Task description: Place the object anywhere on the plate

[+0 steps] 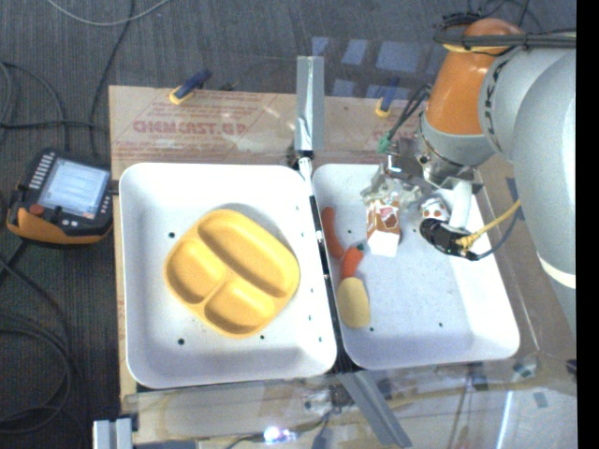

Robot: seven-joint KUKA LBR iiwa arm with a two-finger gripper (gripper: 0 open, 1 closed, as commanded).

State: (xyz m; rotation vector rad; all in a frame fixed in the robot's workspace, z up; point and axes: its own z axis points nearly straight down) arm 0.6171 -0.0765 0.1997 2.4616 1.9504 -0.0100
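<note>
White box (384, 230) just under hand (391, 191), right bin (449, 316)

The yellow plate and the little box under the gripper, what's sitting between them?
In the camera view, between the yellow plate and the small box run the two bins' adjoining rims, then a red sausage-like piece and a carrot.

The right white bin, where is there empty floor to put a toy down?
The right white bin has bare floor along its near and right side, past the tan potato-shaped piece. Its left edge is crowded: a red sausage-shaped piece, an orange carrot, and the small white-and-brown carton under the gripper.
</note>
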